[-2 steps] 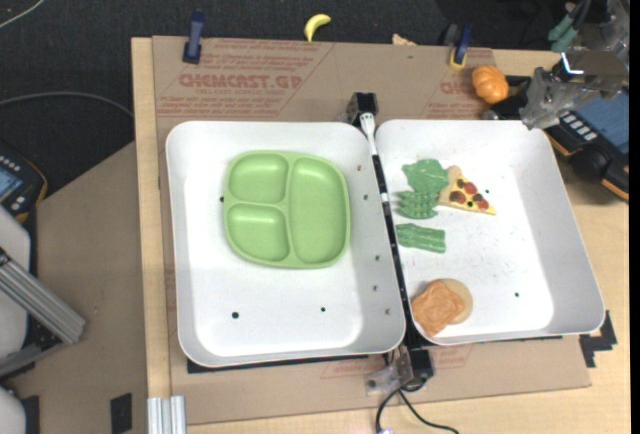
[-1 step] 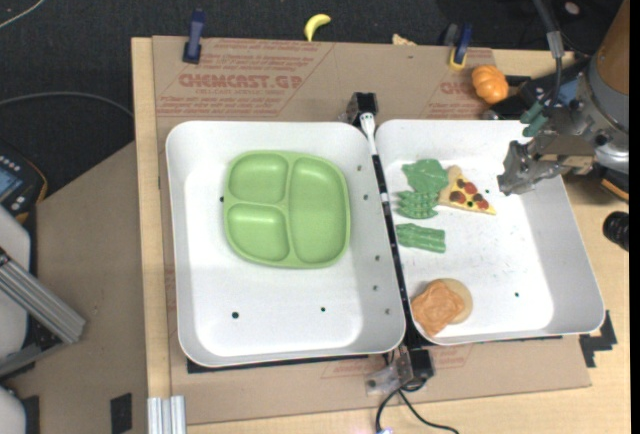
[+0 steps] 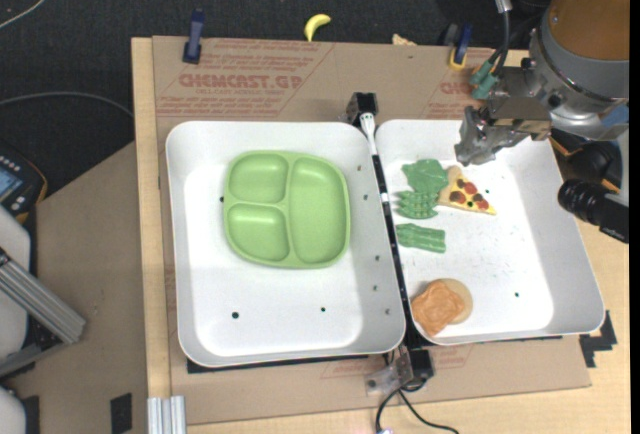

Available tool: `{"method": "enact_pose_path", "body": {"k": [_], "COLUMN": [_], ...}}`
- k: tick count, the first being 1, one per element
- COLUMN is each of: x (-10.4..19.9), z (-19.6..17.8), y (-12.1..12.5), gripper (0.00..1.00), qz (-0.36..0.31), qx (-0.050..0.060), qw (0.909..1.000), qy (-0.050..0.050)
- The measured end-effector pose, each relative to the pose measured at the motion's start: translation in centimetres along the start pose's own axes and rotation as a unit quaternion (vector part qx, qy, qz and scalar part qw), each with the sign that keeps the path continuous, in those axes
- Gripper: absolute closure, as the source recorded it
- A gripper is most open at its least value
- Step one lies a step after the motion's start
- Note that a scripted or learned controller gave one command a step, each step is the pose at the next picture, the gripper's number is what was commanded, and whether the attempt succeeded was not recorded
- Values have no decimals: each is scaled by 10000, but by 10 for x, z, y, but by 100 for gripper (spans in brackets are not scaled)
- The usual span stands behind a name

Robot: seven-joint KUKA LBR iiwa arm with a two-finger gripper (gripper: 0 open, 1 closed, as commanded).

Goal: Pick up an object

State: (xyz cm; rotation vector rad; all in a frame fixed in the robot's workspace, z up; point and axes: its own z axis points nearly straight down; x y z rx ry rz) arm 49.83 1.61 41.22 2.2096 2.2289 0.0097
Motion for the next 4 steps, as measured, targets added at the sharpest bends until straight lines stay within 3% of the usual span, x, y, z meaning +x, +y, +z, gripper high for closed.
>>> {"method": "enact_pose_path", "body": {"k": [1,2,3,4], "x": [-1,35,4,48], "z": [-56,-50,-1,-29], "y": [-19,-18,-19,-18], "gripper": [100,100,100,100], "qz": [34,24,67,18], "qx": [-5,37,64,7], "qw": [10000,10000,10000,10000], "qy": [-7,-7,-17,-4]}}
